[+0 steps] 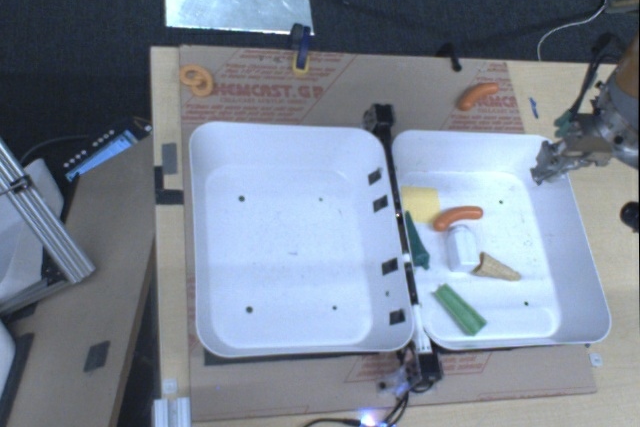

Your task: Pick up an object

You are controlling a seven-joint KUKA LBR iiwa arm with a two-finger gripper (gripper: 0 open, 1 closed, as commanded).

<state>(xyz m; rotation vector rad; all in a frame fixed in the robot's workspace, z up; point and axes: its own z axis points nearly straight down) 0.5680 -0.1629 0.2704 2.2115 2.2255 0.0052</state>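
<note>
My gripper (548, 165) hovers above the right bin's (575, 245) far right rim; whether it is open I cannot tell. A sausage (459, 216) lies mid-bin, crowded by a yellow block (421, 204) and white bottle (461, 246), so a descent could nudge neighbours

Landmark: centre divider (397, 225) between the two bins. Left of it, the left bin (290, 235) offers a bare floor, open from above right up to its walls. Right of it, the right bin (575, 265) is crowded near the divider: yellow block (421, 204), orange sausage (459, 216), white bottle (461, 246), cone (497, 267), dark green piece (416, 245) against the divider, green block (459, 308) toward the front. Farther right of the divider, bin floor lies bare. Gripper (548, 165) hangs over the far right rim.
</note>
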